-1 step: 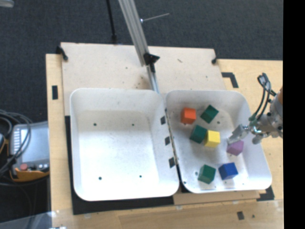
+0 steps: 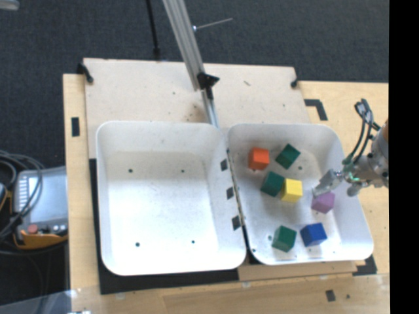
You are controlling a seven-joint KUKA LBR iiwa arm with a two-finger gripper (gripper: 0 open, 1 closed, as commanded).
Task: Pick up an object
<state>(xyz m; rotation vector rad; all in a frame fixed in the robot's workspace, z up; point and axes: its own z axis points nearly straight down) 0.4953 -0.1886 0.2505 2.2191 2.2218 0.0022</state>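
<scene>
Because the gripper (image 2: 335, 182) hangs low over the right bin (image 2: 330, 138) at the frame's right, beside the purple cube (image 2: 323, 203), a pick seems intended, though its claw state is unclear.

Arm enters frame at 3 o'clock; little of it visible. Wrist section (image 2: 378, 165) reads grey, metallic, blocky, with an orange patch at its 1 o'clock edge where the band begins. Thin dark cables (image 2: 362, 126) loop up toward 12 o'clock from the wrist, one with a greenish tint running back down beside it. A small green-lit spot sits on the housing at its 9 o'clock side. Gripper (image 2: 335, 182) is pale grey, slim metal fingers projecting toward 9 o'clock. Screws and markings too small to resolve.
</scene>
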